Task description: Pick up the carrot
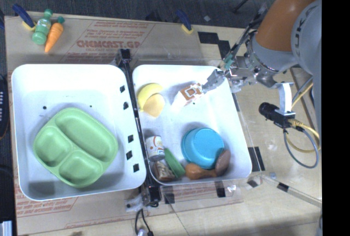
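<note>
Bench [98, 43]: covered with printed cardboard, two white bins set side by side on it.

Left bin [33, 79]: one green divided plate [75, 146] is held.

Right bin [232, 120]: a yellow fruit [150, 99] and a small box [188, 94] are kept at the far end. A can [155, 147], a green piece [174, 163], a blue bowl [202, 146] and a brown lump [222, 160] are crowded at the near end.

Carrot [199, 171]: judged to be the orange tapered item lying flat along the near wall of the right bin. It is touched by the bowl's rim and flanked by the green piece and the brown lump. A second carrot [53, 36] is lodged beside a green bottle [40, 30] on the cardboard at the far left corner, outside both bins and well apart from the arm.

Gripper [212, 83]: poised at the far right end of the right bin, its tip just beside the box. How far it is opened cannot be told, nor whether the box is gripped. Nothing of the carrot is held.

Handling note: the gripper should be carried across to the near wall. The descent is best made over the carrot's exposed middle, with the closing line set across its length. The bowl rim and the wall should be cleared, or the bowl is likely to be nudged or caught instead.
</note>
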Motion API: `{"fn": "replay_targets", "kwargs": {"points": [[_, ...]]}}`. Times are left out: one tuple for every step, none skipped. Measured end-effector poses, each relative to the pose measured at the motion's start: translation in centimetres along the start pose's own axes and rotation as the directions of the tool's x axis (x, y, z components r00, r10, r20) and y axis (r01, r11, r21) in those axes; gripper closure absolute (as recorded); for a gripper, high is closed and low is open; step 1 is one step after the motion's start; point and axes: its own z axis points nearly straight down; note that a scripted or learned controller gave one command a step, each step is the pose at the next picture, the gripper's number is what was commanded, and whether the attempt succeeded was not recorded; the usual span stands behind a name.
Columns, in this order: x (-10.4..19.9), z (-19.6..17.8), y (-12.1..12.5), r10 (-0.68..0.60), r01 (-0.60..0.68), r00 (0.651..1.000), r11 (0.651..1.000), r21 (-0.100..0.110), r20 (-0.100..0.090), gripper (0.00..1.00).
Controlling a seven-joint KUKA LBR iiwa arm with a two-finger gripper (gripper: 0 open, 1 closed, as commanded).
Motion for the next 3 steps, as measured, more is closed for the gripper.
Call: {"fn": "replay_targets", "kwargs": {"points": [[4.7,12.3,-3.4,-0.006,0.007,1.0,1.0,0.023,-0.011,0.0],[-1.2,5.8,-1.3,-0.167,0.167,0.986,0.986,0.005,-0.004,0.0],[1.3,7.3,-7.5,-0.229,0.229,0.973,0.973,0.011,-0.009,0.0]]}}
